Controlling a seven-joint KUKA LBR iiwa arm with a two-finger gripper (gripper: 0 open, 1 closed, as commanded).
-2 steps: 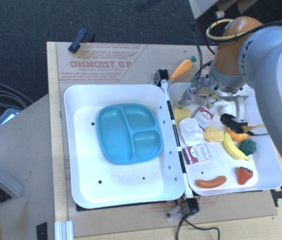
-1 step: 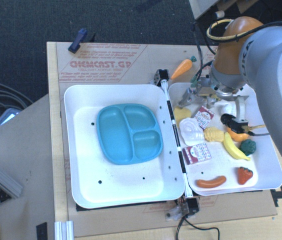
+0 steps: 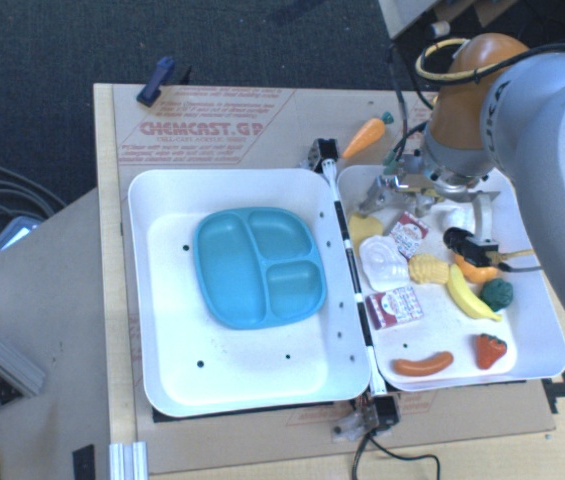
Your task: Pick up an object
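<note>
"CHEMCAST GP" on bench board

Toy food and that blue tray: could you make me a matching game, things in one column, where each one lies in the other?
Things:
1. blue tray
2. sausage
3. strawberry
4. carrot

Places:
A. on the cardboard behind the bins
B. right bin, front right corner
C. middle of the left bin
D. right bin, front edge, left of the strawberry

Pairs: 1-C, 2-D, 3-B, 4-A
</note>
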